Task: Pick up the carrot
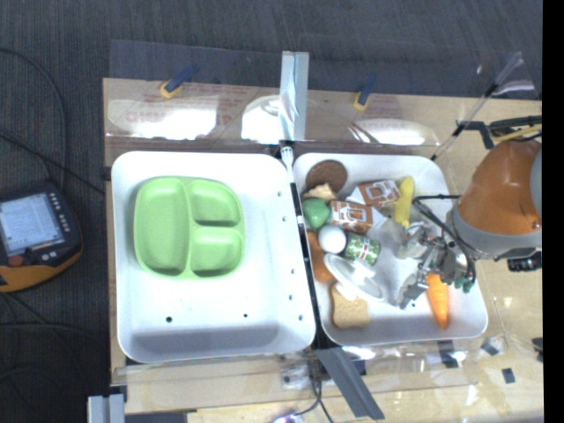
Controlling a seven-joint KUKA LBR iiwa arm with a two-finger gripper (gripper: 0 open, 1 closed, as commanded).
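- The carrot (438,300) lies in the right bin (467,329), near its front right corner.
- It runs front to back. Its thin tip points at the front wall.
- It looks light, stiff and smooth, so it may slip. The fat middle looks like the best place to pinch.
- The gripper (432,267) hangs just over its back end. I cannot tell how wide it is, or if it has the carrot.
- Farther back is a pile of food.

Plate (188,227) in left bin (141,324); carrot (438,300) in right bin (467,324).
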